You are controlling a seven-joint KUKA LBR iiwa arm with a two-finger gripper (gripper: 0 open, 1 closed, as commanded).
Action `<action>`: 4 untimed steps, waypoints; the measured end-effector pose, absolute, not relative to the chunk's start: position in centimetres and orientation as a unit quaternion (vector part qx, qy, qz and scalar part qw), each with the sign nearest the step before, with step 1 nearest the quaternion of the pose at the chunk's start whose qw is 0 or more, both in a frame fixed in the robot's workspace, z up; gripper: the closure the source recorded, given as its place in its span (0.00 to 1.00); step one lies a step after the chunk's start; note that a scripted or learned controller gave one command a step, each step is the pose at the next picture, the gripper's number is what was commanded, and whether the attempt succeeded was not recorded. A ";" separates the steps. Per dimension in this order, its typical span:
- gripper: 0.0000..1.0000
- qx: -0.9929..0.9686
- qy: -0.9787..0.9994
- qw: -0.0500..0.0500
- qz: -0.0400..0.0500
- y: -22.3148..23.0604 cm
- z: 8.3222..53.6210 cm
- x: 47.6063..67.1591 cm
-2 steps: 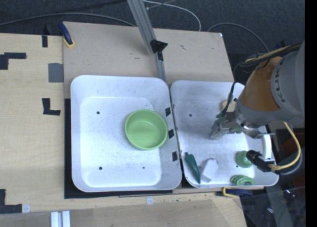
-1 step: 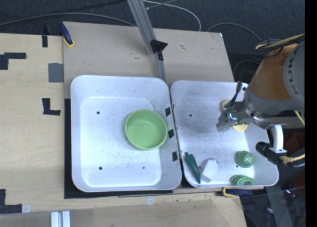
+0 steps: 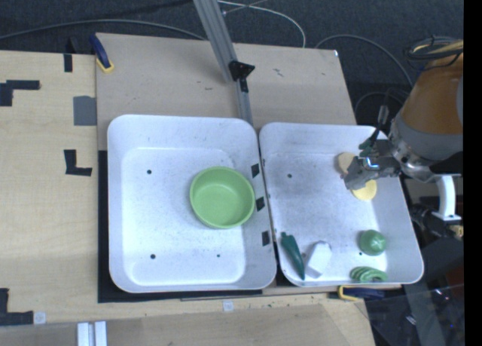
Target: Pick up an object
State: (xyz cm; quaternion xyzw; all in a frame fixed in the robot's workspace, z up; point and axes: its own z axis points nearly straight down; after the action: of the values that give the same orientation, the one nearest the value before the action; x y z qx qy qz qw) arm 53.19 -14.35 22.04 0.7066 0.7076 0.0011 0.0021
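Jaws (image 3: pixel 360 179) are down in the right bin (image 3: pixel 301 186) near its far right corner, sitting over a pale yellow object (image 3: pixel 366 191); whether they're clenched on it, I can't tell. Along that bin's near edge: a flat green piece (image 3: pixel 368 274) at the right corner, a green ball (image 3: pixel 371 242) just behind it, a white block (image 3: pixel 318 256) and a dark green tool (image 3: pixel 292 254). Over in the left bin (image 3: pixel 135 186), a green bowl (image 3: pixel 221 197) sits upright near the middle. Beyond both bins, bare worktop (image 3: pixel 166 81).
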 end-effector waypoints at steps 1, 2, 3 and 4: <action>1.00 0.706 0.708 0.002 0.001 -14.3 27.3 53.3; 1.00 0.706 0.709 -0.001 0.000 -10.1 26.3 52.8; 1.00 0.705 0.709 -0.001 -0.001 -5.1 26.1 51.7; 1.00 0.705 0.709 -0.002 -0.001 0.5 24.2 51.5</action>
State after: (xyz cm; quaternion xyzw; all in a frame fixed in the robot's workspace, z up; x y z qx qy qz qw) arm 51.49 0.47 24.15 0.7048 0.7094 -0.0010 -0.0022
